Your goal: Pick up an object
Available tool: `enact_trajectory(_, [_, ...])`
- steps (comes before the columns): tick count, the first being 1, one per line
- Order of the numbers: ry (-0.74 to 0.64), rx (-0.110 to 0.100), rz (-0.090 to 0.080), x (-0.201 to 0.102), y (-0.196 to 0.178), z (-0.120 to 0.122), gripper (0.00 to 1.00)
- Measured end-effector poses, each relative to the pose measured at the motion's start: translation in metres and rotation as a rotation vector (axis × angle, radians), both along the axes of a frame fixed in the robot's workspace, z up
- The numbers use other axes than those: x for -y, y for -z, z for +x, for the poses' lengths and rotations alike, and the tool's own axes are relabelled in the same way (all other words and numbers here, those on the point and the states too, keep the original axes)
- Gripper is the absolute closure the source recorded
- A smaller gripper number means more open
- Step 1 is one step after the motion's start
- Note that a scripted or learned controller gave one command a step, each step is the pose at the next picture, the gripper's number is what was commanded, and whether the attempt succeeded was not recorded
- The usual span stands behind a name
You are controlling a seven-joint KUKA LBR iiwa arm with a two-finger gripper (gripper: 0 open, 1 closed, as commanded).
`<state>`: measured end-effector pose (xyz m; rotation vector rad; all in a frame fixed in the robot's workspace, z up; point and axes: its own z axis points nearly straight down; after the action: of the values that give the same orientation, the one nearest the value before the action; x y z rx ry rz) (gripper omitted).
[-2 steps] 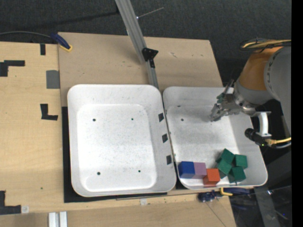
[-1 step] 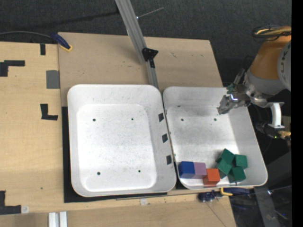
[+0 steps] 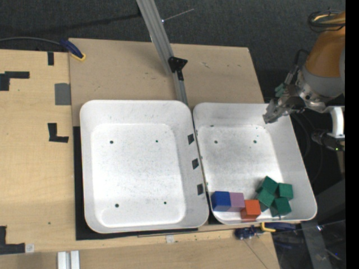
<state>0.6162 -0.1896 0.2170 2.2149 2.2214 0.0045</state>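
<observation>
Several small blocks lie in the near right corner of the right bin (image 3: 235, 150): a blue cube (image 3: 221, 200), a lilac cube (image 3: 236, 200), an orange cube (image 3: 252, 208) and a cluster of green blocks (image 3: 275, 195). My gripper (image 3: 272, 112) hangs over the far right rim of that bin, well away from the blocks. Nothing shows between its fingertips. The grey arm with its orange band (image 3: 325, 55) reaches in from the right.
The left bin (image 3: 134, 161) sits beside the right one, with black clips (image 3: 194, 162) along the shared rim. A slanted metal rail (image 3: 162, 38) crosses the bench behind the bins. Black tape marks and a blue-yellow cable (image 3: 73, 48) lie at the far left.
</observation>
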Motion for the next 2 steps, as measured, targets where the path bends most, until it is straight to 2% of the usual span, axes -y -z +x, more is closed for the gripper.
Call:
enact_trajectory(1, [0.001, -0.003, 0.001, 0.0, -0.03, 0.001, 1.0])
enact_trajectory(2, [-0.003, -0.004, 0.003, -0.051, -0.037, 0.011, 1.0])
